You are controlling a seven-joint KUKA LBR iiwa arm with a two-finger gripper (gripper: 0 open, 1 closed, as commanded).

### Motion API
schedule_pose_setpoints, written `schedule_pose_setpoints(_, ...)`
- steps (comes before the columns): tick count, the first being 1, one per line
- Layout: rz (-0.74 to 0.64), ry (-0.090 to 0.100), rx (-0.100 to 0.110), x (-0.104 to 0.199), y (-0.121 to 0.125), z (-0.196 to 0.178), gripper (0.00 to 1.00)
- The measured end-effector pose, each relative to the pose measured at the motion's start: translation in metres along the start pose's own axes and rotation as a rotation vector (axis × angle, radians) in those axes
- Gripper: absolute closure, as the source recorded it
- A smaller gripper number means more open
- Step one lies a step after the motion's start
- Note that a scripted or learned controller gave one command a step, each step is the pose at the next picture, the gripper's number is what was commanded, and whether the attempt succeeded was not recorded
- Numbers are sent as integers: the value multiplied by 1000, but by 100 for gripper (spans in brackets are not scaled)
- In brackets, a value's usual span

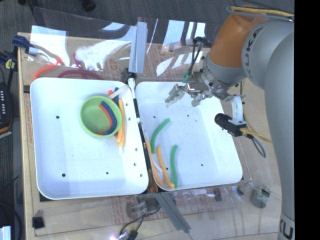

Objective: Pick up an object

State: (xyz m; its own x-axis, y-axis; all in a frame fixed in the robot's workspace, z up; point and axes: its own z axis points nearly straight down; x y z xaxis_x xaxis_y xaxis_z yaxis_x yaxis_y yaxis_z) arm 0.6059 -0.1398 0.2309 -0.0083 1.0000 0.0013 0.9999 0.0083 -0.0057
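The camera looks down on two white bins that sit side by side on a bench. The big grey arm [270, 49] comes in from the right, with an orange band near its wrist. Its claw [184, 95] hangs over the top part of the right bin [220, 154]. The two fingers are spread apart, and nothing is between them. The claw is empty.

In the right bin there are some long bendy sticks. One green stick [160, 130] curves near the middle of the bin. Another green stick [174, 162] lies lower down. Orange sticks [161, 170] lie along the left wall of this bin, near the bottom corner. They look like they slid there, close against the wall. None of them touches the claw. The curved green stick is the closest one, just below the claw, so I think that is the one it can reach most easily.

The left bin [60, 159] has a green bowl [100, 116] in it. Red and blue curved pieces [106, 112] sit inside the bowl. An orange stick [120, 129] leans along the bowl's right side, close to the wall between the bins. These are well away from the claw.

I think the job has only begun. The claw is open so it can go down around a stick. The sticks are thin and lie flat, so they may be hard to pinch.
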Motion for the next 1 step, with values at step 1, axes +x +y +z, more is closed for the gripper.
schedule_pose_setpoints(1, -124, -2, -1, 11, -2, 131, 0)
